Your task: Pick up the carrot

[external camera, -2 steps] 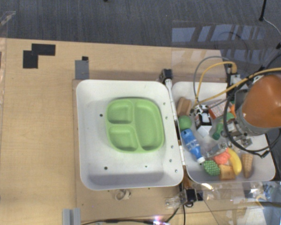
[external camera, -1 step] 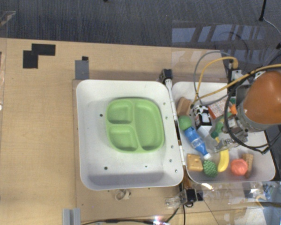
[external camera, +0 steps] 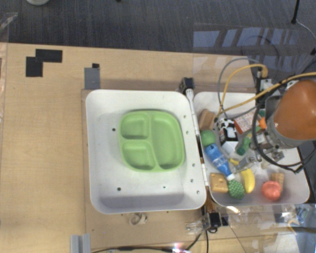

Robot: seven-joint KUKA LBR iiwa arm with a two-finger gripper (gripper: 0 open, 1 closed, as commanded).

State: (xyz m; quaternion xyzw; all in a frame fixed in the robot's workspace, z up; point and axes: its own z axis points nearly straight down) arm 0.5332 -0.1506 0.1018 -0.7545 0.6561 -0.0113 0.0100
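Observation:
A small orange piece that looks like the carrot (external camera: pixel 261 124) peeks out at the left edge of the arm, in the upper middle of the right bin (external camera: pixel 300 194). Most of it is hidden, so I cannot be sure of its shape. A green bit (external camera: pixel 243 146) lies just below and left of it, perhaps the carrot's leafy end. My gripper (external camera: pixel 253 151) hangs under the orange wrist band (external camera: pixel 300 109), low over the middle of the right bin and right beside these pieces. I see nothing clearly held.
The right bin is crowded with a blue bottle (external camera: pixel 217 157), a banana (external camera: pixel 248 181), a green knobbly toy (external camera: pixel 236 189), a tan block (external camera: pixel 218 182), a red-orange fruit (external camera: pixel 272 190) and a black-and-white object (external camera: pixel 227 130). The left bin (external camera: pixel 102 194) holds a green divided plate (external camera: pixel 150 141). Cables loop over the right bin's far edge.

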